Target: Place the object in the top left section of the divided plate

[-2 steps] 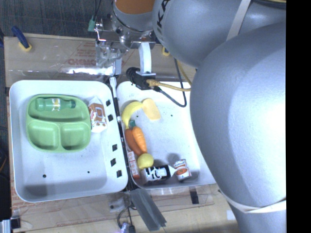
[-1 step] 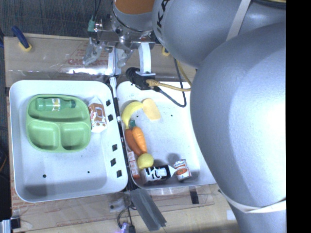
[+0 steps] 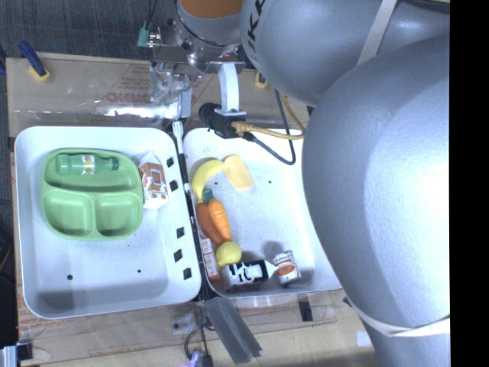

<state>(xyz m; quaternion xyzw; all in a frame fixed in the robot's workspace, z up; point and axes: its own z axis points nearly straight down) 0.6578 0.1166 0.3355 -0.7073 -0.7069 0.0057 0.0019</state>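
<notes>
A green divided plate [image 3: 93,193] lies in the left white bin [image 3: 46,281], toward its far left. A green bottle [image 3: 86,163] rests on its side in the plate's far section, left of centre. My gripper [image 3: 172,98] hangs over the bench just beyond the bins' far rims, near the divider between them. It is up and to the right of the plate, well apart from the bottle. Nothing shows in its grasp.
A small brown-and-white carton [image 3: 153,182] leans against the plate's right edge. The right bin [image 3: 267,212] holds a banana [image 3: 203,176], a pale yellow piece [image 3: 238,172], a carrot [image 3: 215,219], a lemon [image 3: 228,253], a black-and-white bottle [image 3: 246,273] and a small can [image 3: 285,267]. The arm's bulk covers the right side.
</notes>
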